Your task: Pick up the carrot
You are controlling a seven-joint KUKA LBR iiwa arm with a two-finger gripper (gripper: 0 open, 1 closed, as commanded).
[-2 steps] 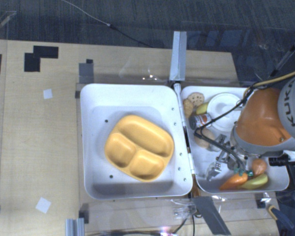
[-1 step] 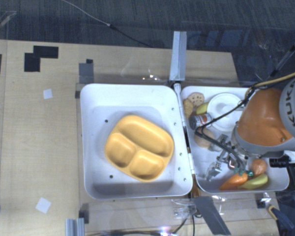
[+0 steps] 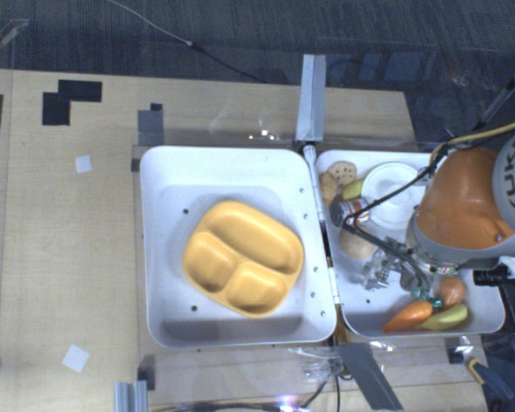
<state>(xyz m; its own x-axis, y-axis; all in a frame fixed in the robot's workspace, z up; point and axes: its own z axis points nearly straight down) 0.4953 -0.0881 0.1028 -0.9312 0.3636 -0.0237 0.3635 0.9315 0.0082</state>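
Fixed overhead view, slanted, over both bins [image 3: 154, 256]

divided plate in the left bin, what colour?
Yellow. The divided plate in the left bin is plain yellow, seen clearly in the camera view.

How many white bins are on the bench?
2. The left bin holds a yellow divided plate. The right bin, beside it, holds the carrot and other food; the arm hides part of it.

"KUKA" lettering on arm [image 3: 508, 197]
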